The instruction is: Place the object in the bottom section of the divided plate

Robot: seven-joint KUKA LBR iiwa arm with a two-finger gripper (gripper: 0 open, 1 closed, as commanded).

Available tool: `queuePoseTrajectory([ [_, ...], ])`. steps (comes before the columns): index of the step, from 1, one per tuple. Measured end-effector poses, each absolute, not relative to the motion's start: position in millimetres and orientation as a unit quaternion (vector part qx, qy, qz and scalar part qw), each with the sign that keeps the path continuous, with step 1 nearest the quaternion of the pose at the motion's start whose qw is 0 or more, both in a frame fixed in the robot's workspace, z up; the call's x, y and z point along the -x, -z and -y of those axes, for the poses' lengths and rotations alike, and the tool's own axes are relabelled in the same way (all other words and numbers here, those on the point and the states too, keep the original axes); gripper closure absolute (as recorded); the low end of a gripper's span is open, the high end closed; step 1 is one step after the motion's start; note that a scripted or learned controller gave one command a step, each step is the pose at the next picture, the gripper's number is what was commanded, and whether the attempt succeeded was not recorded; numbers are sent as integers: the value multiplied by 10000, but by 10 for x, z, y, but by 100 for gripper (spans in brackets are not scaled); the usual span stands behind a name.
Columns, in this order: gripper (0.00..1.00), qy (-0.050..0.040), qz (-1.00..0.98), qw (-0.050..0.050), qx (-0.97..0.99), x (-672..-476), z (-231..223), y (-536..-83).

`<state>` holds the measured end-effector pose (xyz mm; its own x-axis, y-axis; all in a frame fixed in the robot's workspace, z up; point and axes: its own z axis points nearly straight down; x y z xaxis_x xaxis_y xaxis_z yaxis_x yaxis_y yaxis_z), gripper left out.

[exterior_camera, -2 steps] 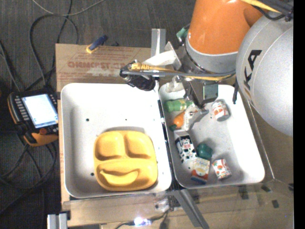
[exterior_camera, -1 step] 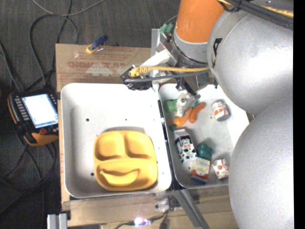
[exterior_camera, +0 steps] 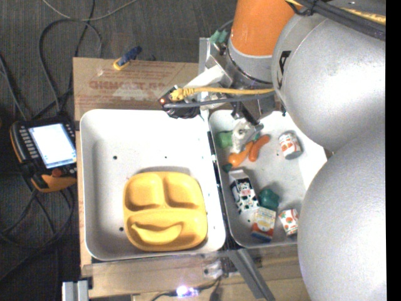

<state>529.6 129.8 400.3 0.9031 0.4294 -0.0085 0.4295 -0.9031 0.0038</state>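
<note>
Far left, a handheld screen unit (exterior_camera: 47, 144) lies off the tabletop, lit up. Next comes the left bin (exterior_camera: 100, 127), with the yellow divided plate (exterior_camera: 165, 211) resting toward its near edge; its sections look bare. The right bin (exterior_camera: 301, 168) holds a jumble: an orange carrot (exterior_camera: 249, 150), a small red-and-white can (exterior_camera: 289, 144), a black-and-white carton (exterior_camera: 244, 194), a green piece (exterior_camera: 269, 198) and an orange-labelled box (exterior_camera: 264, 222). The pincer (exterior_camera: 241, 115) hangs above the bin's far end, by the carrot; I cannot tell whether it grips anything.
</note>
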Motion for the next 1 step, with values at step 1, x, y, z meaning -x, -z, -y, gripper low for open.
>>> queuePoseTrajectory([
  [1,0,37,-2201,28,-9755,-5297,-1298,-4003],
])
